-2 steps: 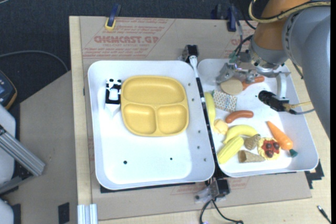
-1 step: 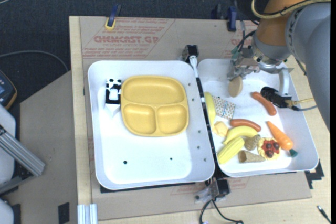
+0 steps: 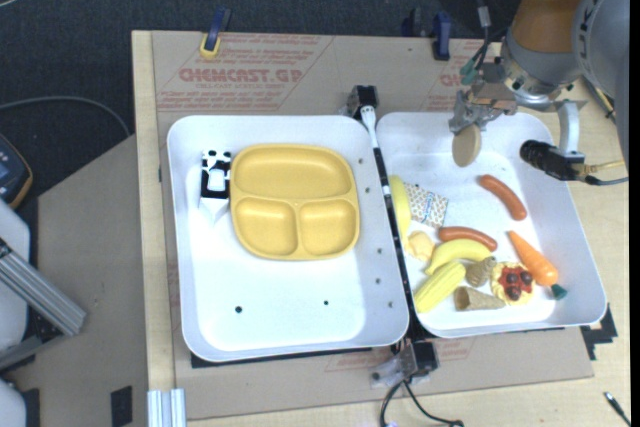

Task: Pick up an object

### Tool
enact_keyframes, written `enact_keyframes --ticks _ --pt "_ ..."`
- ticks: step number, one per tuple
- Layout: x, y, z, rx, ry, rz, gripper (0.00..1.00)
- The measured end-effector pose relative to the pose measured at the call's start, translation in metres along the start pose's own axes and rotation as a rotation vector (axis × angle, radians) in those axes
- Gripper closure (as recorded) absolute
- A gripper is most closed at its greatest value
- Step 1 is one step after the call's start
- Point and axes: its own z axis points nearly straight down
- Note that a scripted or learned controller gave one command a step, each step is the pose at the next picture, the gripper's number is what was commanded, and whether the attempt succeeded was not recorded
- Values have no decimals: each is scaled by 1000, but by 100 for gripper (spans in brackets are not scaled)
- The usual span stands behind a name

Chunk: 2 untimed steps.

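Observation:
My gripper (image 3: 468, 122) hangs over the far part of the right bin (image 3: 580, 245). A tan oval piece (image 3: 465, 149) hangs from its fingers just above the bin floor, and the fingers are shut on its top. To the right of it in the same bin lies a red sausage (image 3: 502, 196), with an orange carrot (image 3: 535, 258) nearer the front. Along the bin's left side lie a yellow banana (image 3: 400, 205), a blue-and-white patterned packet (image 3: 428, 205), a hot dog (image 3: 467, 238) and a corn cob (image 3: 440, 283).
A yellow divided plate (image 3: 295, 198) fills the far half of the left bin (image 3: 290, 315), with a small black-and-white item (image 3: 215, 175) at its left. A red-topped piece (image 3: 515, 280) and a brown wedge (image 3: 480, 297) sit at the right bin's front.

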Motion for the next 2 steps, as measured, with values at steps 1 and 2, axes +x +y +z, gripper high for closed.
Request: enact_keyframes --ticks 1,2 --pt "0 2 -55 -1 0 0 100" --pt "49 -28 -47 12 4 -3 100"
